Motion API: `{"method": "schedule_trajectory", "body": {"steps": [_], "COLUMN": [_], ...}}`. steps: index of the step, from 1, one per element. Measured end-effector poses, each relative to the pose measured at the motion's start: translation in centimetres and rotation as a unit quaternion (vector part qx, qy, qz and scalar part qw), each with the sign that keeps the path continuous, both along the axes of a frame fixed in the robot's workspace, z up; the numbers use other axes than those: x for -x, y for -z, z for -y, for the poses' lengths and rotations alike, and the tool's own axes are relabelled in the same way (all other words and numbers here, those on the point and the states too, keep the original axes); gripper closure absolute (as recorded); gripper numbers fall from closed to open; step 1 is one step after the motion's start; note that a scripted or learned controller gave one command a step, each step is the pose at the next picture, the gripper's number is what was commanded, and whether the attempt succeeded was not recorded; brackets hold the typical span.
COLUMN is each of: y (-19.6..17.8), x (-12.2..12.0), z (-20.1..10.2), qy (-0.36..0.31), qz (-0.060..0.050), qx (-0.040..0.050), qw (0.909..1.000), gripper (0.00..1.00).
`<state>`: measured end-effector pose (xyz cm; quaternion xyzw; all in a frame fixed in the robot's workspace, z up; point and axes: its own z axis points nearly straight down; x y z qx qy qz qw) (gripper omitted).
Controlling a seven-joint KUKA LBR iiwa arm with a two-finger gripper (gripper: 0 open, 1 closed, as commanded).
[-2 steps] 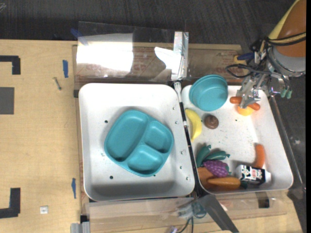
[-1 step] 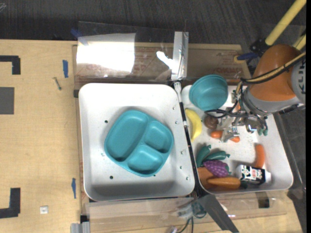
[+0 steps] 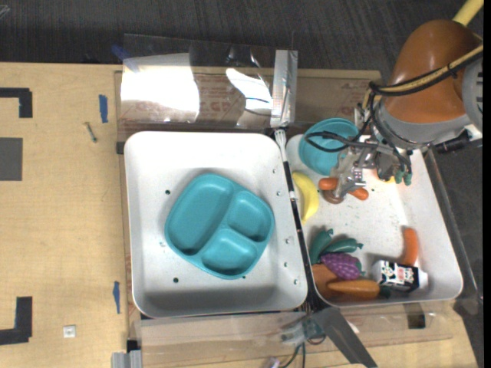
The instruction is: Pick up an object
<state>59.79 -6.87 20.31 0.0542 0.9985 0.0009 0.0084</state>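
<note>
My gripper (image 3: 347,182) reaches down into the right bin (image 3: 437,228) near its back left, just in front of a teal bowl (image 3: 328,146). A small orange toy (image 3: 330,184) lies right at the gripper's tip, with its ends showing on both sides of it. The gripper's body hides whether it grips that toy. A yellow banana (image 3: 308,195) lies just to the left, against the bin's wall.
The right bin's front holds a green leafy toy (image 3: 335,244), purple grapes (image 3: 343,265), an orange carrot (image 3: 353,287), a black-and-white carton (image 3: 399,275) and a red-orange sausage (image 3: 410,245). A teal divided plate (image 3: 220,225) lies in the left bin (image 3: 146,159).
</note>
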Motion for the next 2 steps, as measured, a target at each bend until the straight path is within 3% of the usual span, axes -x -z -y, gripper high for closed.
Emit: {"method": "schedule_trajectory", "body": {"steps": [1, 2], "y": [-6.2, -9.7], "x": [-2.4, -5.2], "z": [-2.6, -1.6], "qy": [0.046, 0.215], "qz": [-0.002, -0.003], "qx": [-0.0005, -0.0018], "qw": [0.9989, 0.9767], "gripper": [1.00, 1.00]}}
